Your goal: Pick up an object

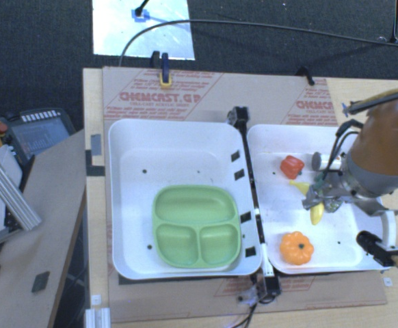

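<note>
In the right bin (274, 142) lie a small red piece (292, 165), a yellow piece (316, 214) and an orange pumpkin-like piece (297, 247). My gripper (320, 198) hangs low over the middle of this bin, right on top of the yellow piece. Yellow shows both to its upper left and just below it, and the part between is hidden. The red piece lies apart to the gripper's upper left. The orange one sits apart at the lower left, near the bin's front wall.
The left bin (137, 142) holds a green divided plate (195, 225) in its front half. A black divider with clips (247, 183) runs between the bins. Cardboard (206, 94) lies under both bins, and a tablet (38, 135) sits off the bench to the left.
</note>
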